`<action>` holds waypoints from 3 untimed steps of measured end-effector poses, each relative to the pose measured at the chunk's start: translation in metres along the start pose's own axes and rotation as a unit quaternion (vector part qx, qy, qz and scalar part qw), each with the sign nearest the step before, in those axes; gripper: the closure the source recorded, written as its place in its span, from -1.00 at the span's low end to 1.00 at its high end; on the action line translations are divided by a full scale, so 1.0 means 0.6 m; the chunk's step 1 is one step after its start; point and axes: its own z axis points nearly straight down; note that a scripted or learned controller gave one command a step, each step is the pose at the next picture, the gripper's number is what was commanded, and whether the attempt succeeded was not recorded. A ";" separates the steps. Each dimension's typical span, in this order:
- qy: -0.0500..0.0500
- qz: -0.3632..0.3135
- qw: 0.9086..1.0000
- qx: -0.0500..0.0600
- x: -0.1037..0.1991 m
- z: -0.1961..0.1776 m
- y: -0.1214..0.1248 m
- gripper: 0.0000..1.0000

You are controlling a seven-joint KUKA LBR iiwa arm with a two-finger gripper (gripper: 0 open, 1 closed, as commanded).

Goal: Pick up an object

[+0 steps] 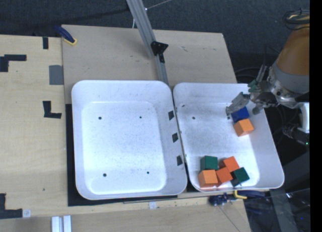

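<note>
The right bin point(211, 125) holds several small blocks. A blue block point(240, 114) lies near its right wall, with an orange block point(244, 127) touching it just in front. My gripper point(245, 105) reaches in from the right and hangs directly over the blue block, hiding its far side. Whether it touches the block is unclear. At the bin's near edge sits a cluster: a green block point(209, 163), an orange block point(207, 177), two red-orange blocks point(230, 164) and a dark green block point(240, 175).
The left bin point(123, 135) stands beside the right one, their rims meeting in the middle. A grey metal strut point(143, 19) slants over the bench behind the bins. The arm's orange band point(294, 55) is at the right edge.
</note>
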 end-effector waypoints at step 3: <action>0.000 0.001 1.000 0.003 -0.017 0.173 0.002 -1.00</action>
